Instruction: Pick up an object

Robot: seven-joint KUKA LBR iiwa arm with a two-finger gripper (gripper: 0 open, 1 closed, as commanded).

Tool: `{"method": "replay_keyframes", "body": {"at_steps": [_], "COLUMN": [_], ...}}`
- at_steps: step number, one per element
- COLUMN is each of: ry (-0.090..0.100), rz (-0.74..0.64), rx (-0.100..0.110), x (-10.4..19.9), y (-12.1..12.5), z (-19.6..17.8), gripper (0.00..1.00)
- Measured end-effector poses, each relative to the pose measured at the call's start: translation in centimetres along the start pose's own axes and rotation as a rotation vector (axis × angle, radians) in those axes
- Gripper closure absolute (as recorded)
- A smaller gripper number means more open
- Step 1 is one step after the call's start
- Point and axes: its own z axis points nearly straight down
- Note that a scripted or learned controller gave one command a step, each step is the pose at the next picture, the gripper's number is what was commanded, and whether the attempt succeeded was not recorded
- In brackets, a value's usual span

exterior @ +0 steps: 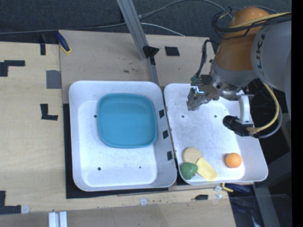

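At the near edge of the right bin we find a green piece, a yellow piece, a tan disc and an orange ball. The left bin holds a blue plate. Farther back, the claw hangs over the right bin's far-left part; we cannot tell its state.

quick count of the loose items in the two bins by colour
blue: 1, the plate in the left bin
tan: 1, a round piece in the right bin
green: 1, a small piece
yellow: 1, a piece beside the green one
orange: 1, a ball
total: 5
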Motion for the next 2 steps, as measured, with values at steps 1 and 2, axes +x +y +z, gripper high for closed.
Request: {"method": "replay_keyframes", "body": {"at_steps": [1, 2], "ry": [0.000, 0.000], "rz": [0.000, -0.001], "rx": [0.000, 0.000], "x": [4.6, 8.5], "y": [-2.2, -3.6], "z": [1.4, 1.4], "gripper": [1.00, 1.00]}}
